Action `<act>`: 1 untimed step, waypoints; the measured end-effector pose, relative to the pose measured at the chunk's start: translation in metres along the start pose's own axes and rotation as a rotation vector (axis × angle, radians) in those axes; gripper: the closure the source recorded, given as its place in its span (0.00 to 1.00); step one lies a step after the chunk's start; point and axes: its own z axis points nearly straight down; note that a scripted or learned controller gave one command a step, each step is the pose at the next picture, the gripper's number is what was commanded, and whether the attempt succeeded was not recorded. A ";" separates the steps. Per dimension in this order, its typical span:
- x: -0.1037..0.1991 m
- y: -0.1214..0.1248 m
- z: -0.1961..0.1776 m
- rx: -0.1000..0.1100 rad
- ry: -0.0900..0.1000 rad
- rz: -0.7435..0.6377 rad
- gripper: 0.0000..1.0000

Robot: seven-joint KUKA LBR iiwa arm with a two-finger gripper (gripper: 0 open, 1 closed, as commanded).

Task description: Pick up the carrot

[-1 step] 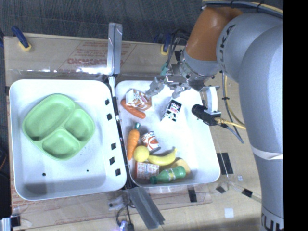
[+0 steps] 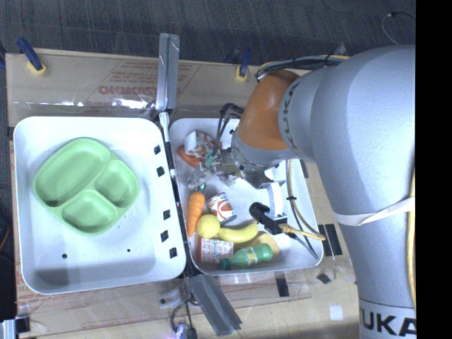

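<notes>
Hovering over the right bin (image 2: 305, 189), my end effector (image 2: 215, 162); grip state unreadable; carrot (image 2: 195, 212) lies just below-left of it.

From my remote station: a wooden bench (image 2: 85, 73) topped with clear plastic sheeting, blue clamps (image 2: 31, 55) at its edge, dark carpet (image 2: 212, 9) beyond.

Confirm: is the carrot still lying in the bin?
Yes. The carrot lies flat in the right bin, beside its left wall, above the lemon.
</notes>
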 end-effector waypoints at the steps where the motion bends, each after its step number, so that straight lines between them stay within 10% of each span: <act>1: -0.001 0.000 -0.010 0.000 -0.001 -0.002 1.00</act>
